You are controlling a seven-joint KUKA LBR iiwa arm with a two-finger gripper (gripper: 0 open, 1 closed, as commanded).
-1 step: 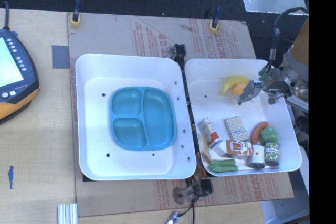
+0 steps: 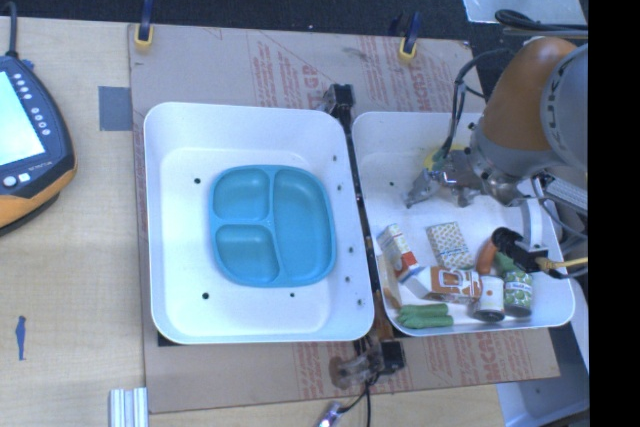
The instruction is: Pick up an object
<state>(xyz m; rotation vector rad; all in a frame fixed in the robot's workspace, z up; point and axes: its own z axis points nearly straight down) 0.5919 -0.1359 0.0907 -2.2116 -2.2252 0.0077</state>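
Observation:
My gripper (image 2: 423, 187) hangs over the upper middle of the right bin (image 2: 392, 137), pointing left, open with nothing between its fingers. Below it, on the bin floor, lie several small items: a red-and-white carton (image 2: 396, 250), a checkered packet (image 2: 448, 243), a brown box (image 2: 455, 283), a green pea pod (image 2: 425, 316), an orange carrot (image 2: 486, 257), a small can (image 2: 490, 300) and a green-labelled jar (image 2: 517, 294). The gripper touches none of them; the checkered packet is the closest.
The left bin (image 2: 170, 215) holds a blue divided plate (image 2: 272, 225). A black clamp (image 2: 342, 98) sits at the top between the bins. A handheld control pendant (image 2: 25, 145) lies at the far left of the bench.

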